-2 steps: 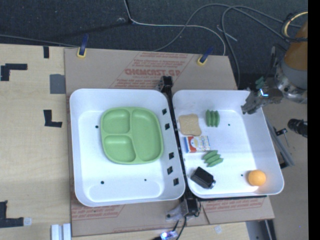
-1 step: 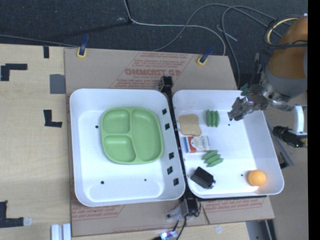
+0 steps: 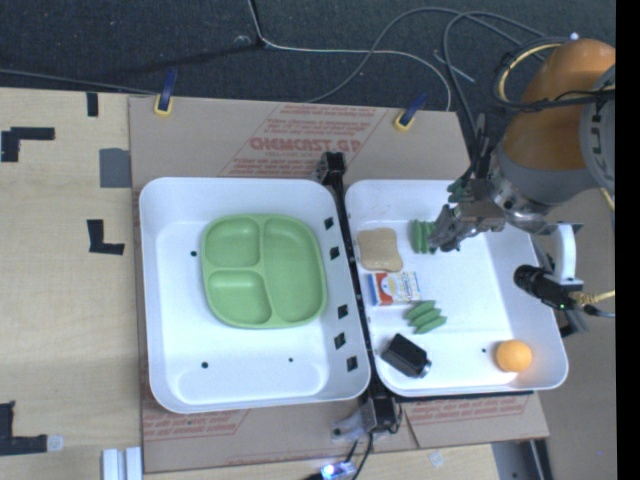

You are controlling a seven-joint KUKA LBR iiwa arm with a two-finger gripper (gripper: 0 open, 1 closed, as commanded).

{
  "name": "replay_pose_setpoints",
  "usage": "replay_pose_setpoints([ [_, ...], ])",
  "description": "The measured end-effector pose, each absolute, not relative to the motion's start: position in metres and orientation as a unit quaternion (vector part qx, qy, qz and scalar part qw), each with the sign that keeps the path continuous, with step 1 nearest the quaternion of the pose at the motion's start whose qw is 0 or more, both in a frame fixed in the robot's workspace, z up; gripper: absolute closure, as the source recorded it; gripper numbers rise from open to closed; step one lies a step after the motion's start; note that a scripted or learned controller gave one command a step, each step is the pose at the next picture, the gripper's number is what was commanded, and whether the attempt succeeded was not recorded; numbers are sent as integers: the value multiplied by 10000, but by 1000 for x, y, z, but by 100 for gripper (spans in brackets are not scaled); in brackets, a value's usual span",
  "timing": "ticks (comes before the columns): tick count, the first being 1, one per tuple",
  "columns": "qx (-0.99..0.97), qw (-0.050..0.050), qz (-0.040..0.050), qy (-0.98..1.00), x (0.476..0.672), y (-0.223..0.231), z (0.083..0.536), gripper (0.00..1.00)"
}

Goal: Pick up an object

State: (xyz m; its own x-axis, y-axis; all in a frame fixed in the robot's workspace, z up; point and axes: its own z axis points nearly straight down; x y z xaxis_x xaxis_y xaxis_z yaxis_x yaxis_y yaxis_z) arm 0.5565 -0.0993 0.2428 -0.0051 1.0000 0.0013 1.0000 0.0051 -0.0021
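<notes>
My gripper (image 3: 447, 236) hangs over the upper part of the right bin (image 3: 520, 268), right beside a green ribbed piece (image 3: 421, 235) that lies at its fingertips. Below that lie a tan bread-like slab (image 3: 380, 249), a small red, white and blue packet (image 3: 394, 288), a green pea pod (image 3: 425, 316), a black block (image 3: 407, 355) and an orange ball (image 3: 513, 356). The gripper's body hides its fingertips, so the grip on the green piece does not show.
The left bin (image 3: 165, 298) holds a green divided plate (image 3: 264, 270). A black divider with clips (image 3: 345, 268) runs between the bins. Cables (image 3: 420, 38) trail over the bench's back edge. A black bracket (image 3: 545, 286) juts over the right bin's right rim.
</notes>
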Motion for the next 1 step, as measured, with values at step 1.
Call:
replay_pose_setpoints([
  [1, -7044, 13, -2, -7098, 552, -41, 247, 100],
])
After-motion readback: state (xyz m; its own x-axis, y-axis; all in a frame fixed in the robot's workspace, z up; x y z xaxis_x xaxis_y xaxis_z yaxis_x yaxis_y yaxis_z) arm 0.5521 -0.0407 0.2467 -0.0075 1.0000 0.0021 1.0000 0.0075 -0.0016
